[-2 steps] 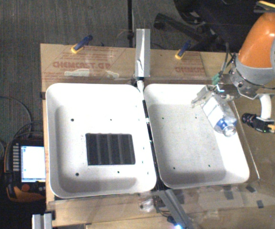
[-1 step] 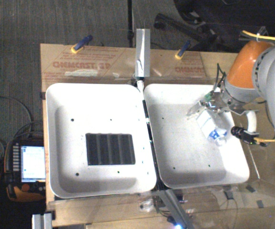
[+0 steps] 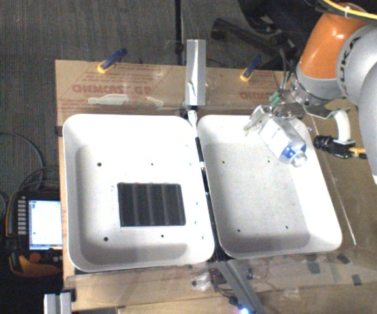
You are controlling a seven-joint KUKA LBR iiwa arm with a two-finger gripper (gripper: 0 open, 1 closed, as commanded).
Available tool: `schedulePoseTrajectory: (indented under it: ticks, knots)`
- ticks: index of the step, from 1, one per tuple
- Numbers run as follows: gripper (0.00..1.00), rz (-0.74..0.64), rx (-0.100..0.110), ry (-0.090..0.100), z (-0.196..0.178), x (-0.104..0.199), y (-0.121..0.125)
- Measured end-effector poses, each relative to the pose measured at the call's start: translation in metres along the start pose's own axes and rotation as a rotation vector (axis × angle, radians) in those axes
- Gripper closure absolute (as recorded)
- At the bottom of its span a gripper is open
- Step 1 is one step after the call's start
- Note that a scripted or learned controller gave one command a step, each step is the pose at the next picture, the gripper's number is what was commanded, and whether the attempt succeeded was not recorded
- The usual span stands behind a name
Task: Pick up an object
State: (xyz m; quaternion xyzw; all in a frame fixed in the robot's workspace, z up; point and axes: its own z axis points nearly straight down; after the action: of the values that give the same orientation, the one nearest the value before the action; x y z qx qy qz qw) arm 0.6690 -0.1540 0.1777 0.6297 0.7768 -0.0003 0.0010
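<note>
Two bins, one bottle at the right bin's far corner

Two white bins are set side by side on the bench. In the left bin (image 3: 77, 175) a dark ribbed tray (image 3: 151, 204) is seen lying flat near the middle, slightly toward 6 o'clock. A metal post (image 3: 195, 74) is fixed upright at 12 o'clock of the seam between the bins.

The floor of the right bin (image 3: 266, 208) is seen bare apart from its upper right part, toward 1 o'clock, where a small clear bottle (image 3: 285, 141) with a blue band is found. Its long axis is laid from 10 o'clock to 4 o'clock, the blue end pointing to 4 o'clock.

The gripper (image 3: 281, 110) is placed directly at 12 o'clock of the bottle, touching or just above its upper end, with the orange band of the arm (image 3: 328, 41) behind it at 1 o'clock. The bottle appears to hang tilted beneath the gripper, but whether it is clamped, or whether the hand is apart or together, cannot be told from this slant.

The coming move is judged to depend on that one relation: the bottle lies immediately toward 6 o'clock of the hand, its length crossing the reach at a slant.
</note>
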Motion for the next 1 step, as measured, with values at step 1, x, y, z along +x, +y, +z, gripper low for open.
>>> schedulePoseTrajectory:
  ticks: [1]
  knots:
    - [1.0, 0.09, 0.002, 0.0, 0.0829, -0.0031, -0.0029]
